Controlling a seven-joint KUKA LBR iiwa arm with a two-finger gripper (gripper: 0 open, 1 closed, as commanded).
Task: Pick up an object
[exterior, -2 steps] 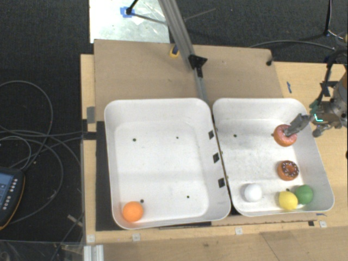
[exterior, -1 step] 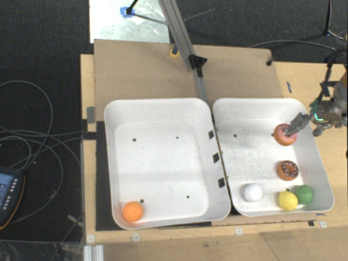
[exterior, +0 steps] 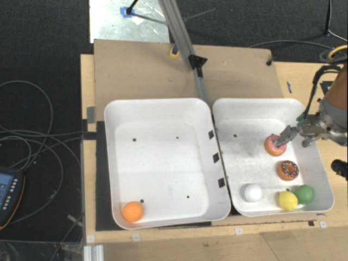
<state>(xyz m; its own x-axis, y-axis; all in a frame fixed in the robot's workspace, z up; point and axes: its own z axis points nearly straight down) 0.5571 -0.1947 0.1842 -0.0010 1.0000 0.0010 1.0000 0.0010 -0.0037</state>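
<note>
In the right bin (exterior: 239, 118), a pink-orange round object (exterior: 272, 147) lies near the right wall. My gripper (exterior: 293, 141) reaches in from the right and stands open, low over the bin. Its left fingertip (exterior: 280, 141) touches or overlaps the top right of that object, which is not between the fingers. In front of it lies a brown sprinkled donut (exterior: 287, 170). A white ball (exterior: 252, 192), a yellow object (exterior: 287, 200) and a green ball (exterior: 305, 194) sit along the front wall. In the left bin (exterior: 157, 113), an orange ball (exterior: 132, 211) rests in the front left corner.
A grey metal pole (exterior: 179, 29) slants from the top of the view down to the seam between the bins. Black clips (exterior: 216, 156) join the bins along that seam. Cables lie on the dark floor at the left.
</note>
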